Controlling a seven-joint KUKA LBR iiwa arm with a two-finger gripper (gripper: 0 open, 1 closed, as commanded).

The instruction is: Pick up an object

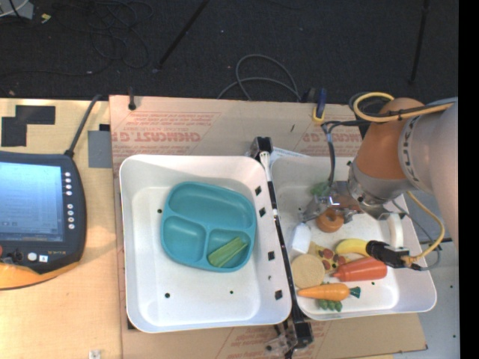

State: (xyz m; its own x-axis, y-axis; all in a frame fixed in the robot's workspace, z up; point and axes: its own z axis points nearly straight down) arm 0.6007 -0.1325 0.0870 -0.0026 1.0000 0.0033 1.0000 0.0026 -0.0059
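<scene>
Fingers of my gripper stand spread, one on each side of the orange ball; I cannot tell whether they touch it. The ball lies on the floor of the right bin, near the far end. Just beside the ball, nearer the camera, crowd a white piece, a tan disc, a banana, a red vegetable and a carrot. Left of the ball runs the bins' shared rim, close by. Beyond it, well apart from the ball, the left bin bears a teal plate with bare white floor around it. Cardboard underlies both bins.
</scene>
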